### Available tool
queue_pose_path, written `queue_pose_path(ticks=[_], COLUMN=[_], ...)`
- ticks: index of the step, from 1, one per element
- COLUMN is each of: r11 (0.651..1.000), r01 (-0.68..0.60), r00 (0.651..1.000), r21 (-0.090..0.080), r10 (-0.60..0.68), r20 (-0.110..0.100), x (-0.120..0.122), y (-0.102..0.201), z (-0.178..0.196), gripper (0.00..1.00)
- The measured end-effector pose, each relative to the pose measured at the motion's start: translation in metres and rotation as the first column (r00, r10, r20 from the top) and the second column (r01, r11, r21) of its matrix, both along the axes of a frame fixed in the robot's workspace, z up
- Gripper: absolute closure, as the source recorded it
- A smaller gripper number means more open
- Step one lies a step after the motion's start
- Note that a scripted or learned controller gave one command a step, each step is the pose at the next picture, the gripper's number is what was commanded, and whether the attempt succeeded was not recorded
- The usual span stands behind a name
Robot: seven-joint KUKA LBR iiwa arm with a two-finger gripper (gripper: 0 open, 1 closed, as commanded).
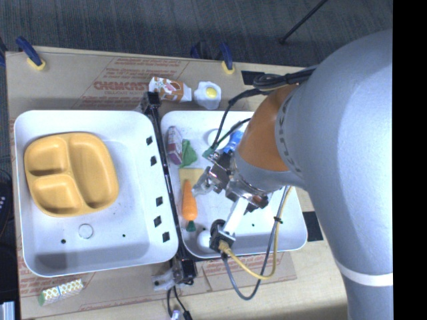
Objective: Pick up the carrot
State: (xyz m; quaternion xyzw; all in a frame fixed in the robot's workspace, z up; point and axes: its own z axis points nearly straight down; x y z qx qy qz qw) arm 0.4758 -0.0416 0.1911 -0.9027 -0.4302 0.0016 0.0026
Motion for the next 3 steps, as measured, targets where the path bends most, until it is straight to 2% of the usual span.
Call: queue_pose_path(ticks=[3], r11=[1.0], r01=[0.0], r00=[1.0], r21=[0.0], r10=[0.0], r20=[0.0], x=[0.0], y=[0.0], z=[0.0], gripper=[0.0])
